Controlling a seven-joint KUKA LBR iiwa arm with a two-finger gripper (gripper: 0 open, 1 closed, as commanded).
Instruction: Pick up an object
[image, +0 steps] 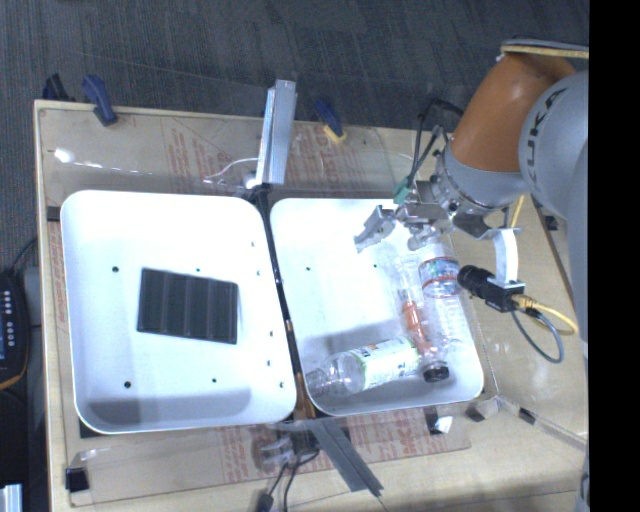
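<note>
Lying nearest me, a clear bottle is resting along the right bin's front wall. I am holding the jaws above the back; whether they are open, I cannot tell. I am advising centring over the bottle's body before descending.

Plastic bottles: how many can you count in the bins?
2, both in the right bin: upright-lying bottle along its right side, second bottle lying along its near edge.
</note>
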